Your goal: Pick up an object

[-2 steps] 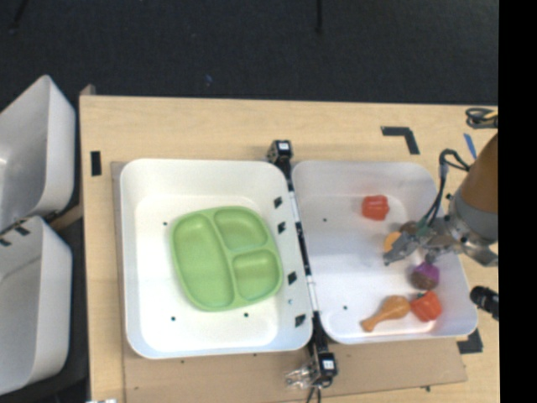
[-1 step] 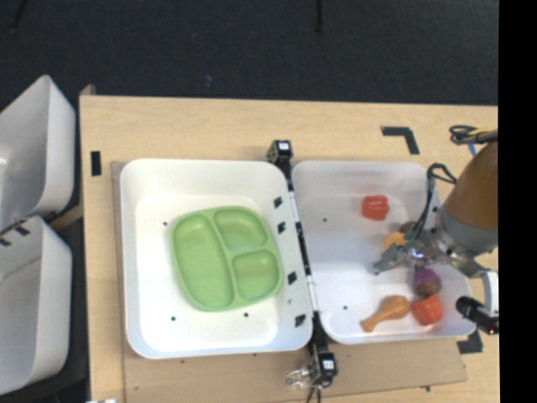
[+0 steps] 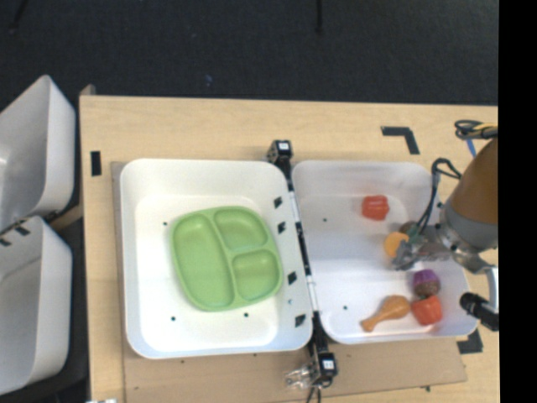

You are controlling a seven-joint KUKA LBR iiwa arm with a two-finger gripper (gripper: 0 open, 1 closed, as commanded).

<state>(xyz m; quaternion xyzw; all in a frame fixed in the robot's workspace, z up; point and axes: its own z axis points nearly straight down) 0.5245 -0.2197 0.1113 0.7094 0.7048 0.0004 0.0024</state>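
The right bin [image 3: 336, 191] holds several small objects: a red block [image 3: 375, 207] toward the back, a yellow-orange piece [image 3: 395, 243] in the middle right, a purple ball [image 3: 426, 281], a red piece [image 3: 428, 310] and an orange drumstick-shaped toy [image 3: 385, 312] near the front. My gripper [image 3: 409, 252] reaches in from the right and sits low in the right bin, right beside the yellow-orange piece and just above the purple ball. Its fingertips are too small and dark to read.
The left bin [image 3: 151, 309] bears a green divided plate [image 3: 225, 258]. A black-clipped divider [image 3: 295, 250] separates the two bins. White containers [image 3: 29, 225] stand off the bench at the left. Cables [image 3: 474, 129] lie at the back right.
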